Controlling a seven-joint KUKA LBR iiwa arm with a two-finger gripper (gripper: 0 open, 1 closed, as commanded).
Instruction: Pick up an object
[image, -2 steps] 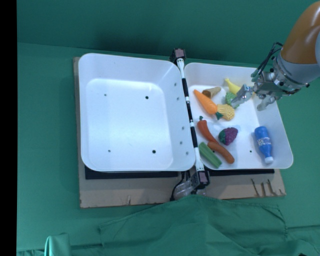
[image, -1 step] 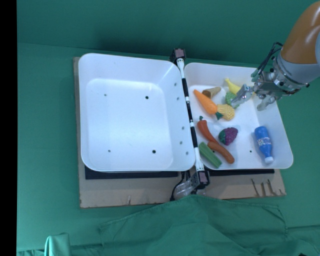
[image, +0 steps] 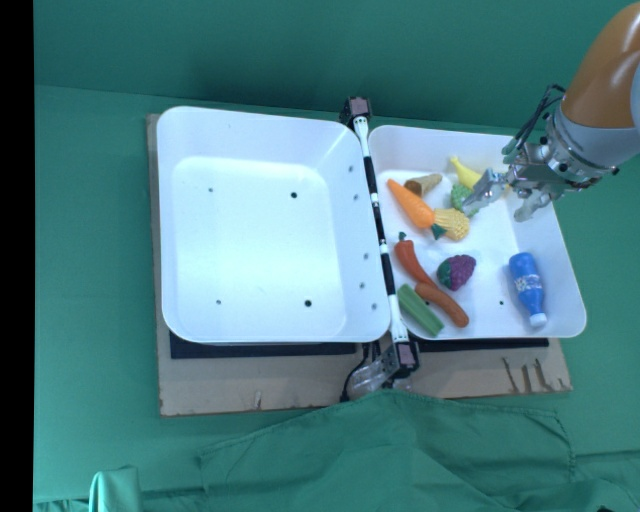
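Observation:
The right bin (image: 565, 300) holds several toy foods: an orange carrot (image: 411, 203), a yellow corn piece (image: 452, 226), a brown cone-shaped piece (image: 423, 183), a yellow banana-like piece (image: 464, 172), a red-orange chili (image: 409, 260), an orange sausage-like piece (image: 443, 303), a green cucumber (image: 420, 310), purple grapes (image: 456, 271) and a blue bottle (image: 526, 287). My gripper (image: 505, 200) hangs open over the bin's upper right part, with nothing between its fingers. One fingertip (image: 478, 194) is close to a small green piece (image: 459, 195) beside the corn.
The left bin (image: 200, 150) stands beside the right one, with a black-and-white rod (image: 375, 215) along the divide. Both bins rest on a cardboard sheet (image: 250, 395) on green cloth. Rumpled green fabric (image: 400, 460) lies at the front.

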